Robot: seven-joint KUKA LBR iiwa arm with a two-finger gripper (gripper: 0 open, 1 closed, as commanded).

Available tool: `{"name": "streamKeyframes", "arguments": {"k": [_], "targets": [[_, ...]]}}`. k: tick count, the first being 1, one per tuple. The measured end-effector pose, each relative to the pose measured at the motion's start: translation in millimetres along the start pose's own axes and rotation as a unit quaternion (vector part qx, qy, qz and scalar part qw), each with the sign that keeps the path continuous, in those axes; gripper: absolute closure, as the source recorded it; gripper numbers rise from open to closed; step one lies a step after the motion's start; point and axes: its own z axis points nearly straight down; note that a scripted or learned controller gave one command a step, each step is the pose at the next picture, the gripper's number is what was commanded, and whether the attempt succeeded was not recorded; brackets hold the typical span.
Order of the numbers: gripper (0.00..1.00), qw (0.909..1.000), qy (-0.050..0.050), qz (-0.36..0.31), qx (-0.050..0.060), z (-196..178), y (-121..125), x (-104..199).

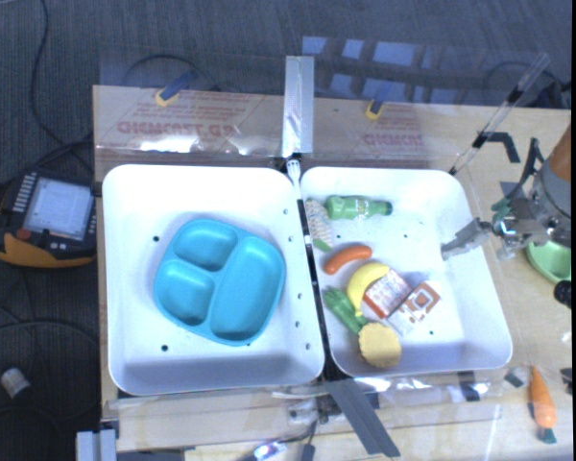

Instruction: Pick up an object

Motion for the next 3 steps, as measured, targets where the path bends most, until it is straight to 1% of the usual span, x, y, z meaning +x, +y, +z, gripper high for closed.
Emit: {"name": "streamKeyframes", "arguments": {"k": [1,2,3], "targets": [[0.00,0.9916,0.000,-0.129,0.000,110,28,44],[0.00,0.9818,-0.006,-0.189,-0.008,153,32,100],[0.00,0.9824,-0.002,-0.187,-0.001,11,32,43]]}}
